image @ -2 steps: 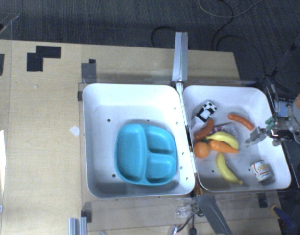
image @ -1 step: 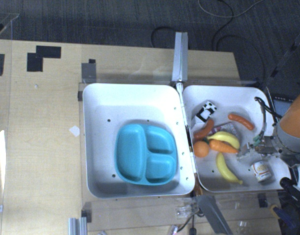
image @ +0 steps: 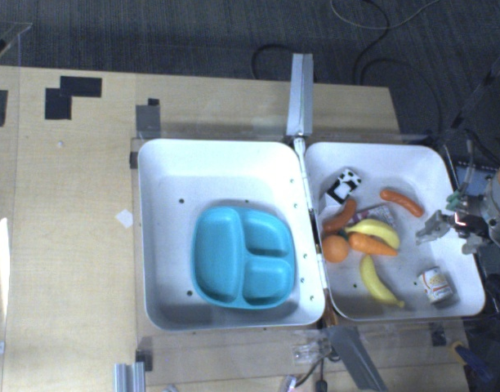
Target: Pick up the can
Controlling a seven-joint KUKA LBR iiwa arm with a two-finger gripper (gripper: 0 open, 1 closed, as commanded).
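Observation:
The can [image: 436, 283] is small and white with a reddish label. It lies on its side near the front right corner of the right bin [image: 413, 160]. My gripper [image: 448, 238] hangs over the right side of that bin, a little behind the can and apart from it. Its fingers are spread open with nothing between them.
The right bin also holds two yellow bananas [image: 379, 282], an orange [image: 336, 249], a carrot [image: 374, 247], two sausages [image: 401, 202] and a black-and-white object [image: 343, 185]. A blue divided tray [image: 243, 256] lies in the left bin [image: 168, 219]. A metal post [image: 301, 96] stands behind the bins.

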